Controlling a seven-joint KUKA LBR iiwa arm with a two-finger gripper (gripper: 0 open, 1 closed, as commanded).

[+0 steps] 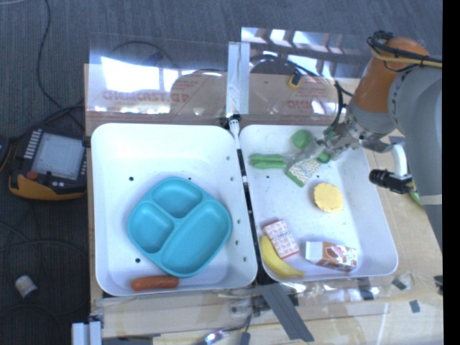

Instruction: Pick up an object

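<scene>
At right of the frame, the arm reaches over the right bin from the upper right, and its gripper sits low at the bin's upper part. Whether it is wide or narrow I cannot tell. Just beside its tip lie a green ball and a speckled sponge, with a green pod to their left. Below them, mid-bin, rests a yellow disc. Along the bin's lower edge lie a banana, a pink waffle touching it, and a carton further right. At left of the frame, the left bin holds a blue plate and, near its lower edge, a sausage. Left of the desk, on the floor, sits a pendant.
</scene>
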